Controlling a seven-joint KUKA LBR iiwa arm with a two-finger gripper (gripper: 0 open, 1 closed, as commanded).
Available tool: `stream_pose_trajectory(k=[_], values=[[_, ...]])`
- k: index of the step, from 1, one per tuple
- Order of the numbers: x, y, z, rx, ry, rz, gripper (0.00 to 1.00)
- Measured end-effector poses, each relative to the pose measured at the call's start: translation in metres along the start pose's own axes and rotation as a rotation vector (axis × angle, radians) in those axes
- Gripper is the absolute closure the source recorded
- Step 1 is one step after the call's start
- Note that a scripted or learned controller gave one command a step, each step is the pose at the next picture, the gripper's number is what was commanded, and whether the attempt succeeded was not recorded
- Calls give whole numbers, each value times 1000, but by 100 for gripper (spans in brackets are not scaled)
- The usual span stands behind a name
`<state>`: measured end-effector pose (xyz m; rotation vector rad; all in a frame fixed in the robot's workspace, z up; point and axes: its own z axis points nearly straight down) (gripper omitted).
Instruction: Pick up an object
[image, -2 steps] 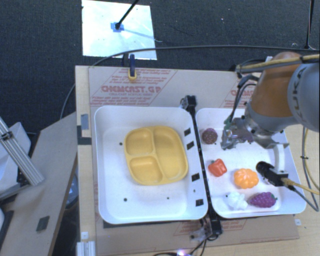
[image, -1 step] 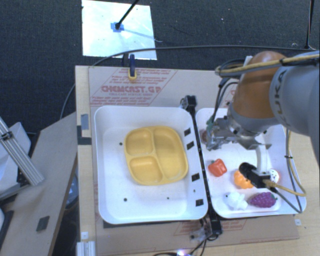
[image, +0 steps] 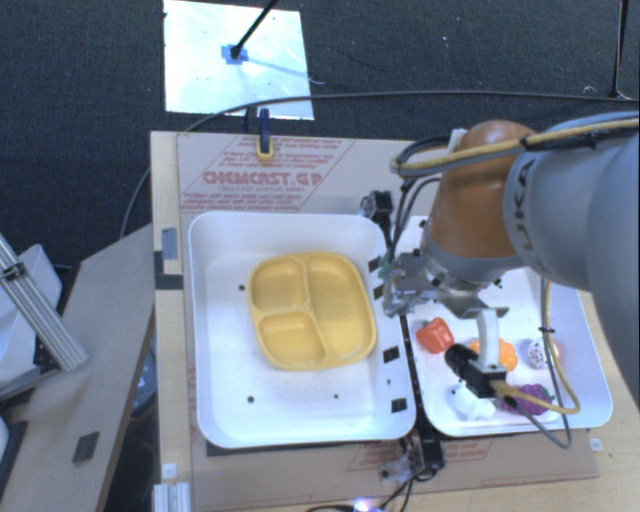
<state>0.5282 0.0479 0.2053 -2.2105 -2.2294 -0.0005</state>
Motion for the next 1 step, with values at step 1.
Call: stream_pose_trajectory(k=[1], values=[[58, -16, -16, -3, 0, -2, 100]])
